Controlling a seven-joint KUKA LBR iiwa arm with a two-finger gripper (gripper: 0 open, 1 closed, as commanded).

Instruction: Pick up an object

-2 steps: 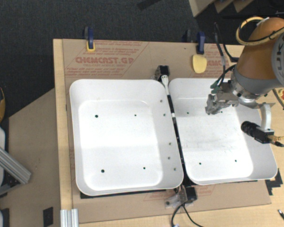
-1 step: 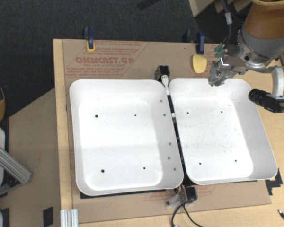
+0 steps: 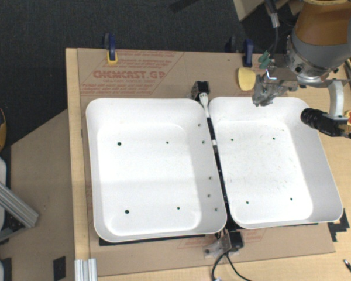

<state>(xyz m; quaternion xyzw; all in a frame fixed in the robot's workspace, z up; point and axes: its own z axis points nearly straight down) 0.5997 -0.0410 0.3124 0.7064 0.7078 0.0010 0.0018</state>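
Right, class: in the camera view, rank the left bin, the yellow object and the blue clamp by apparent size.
1. Left bin, by far the largest.
2. Yellow object and blue clamp: both small and look about alike, so I won't rank them.

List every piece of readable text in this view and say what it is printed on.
"CHEMCAST GP": large red letters on the brown board under the bins, behind the left bin.
A smaller red line below it: too blurred to read.
No other text is legible.
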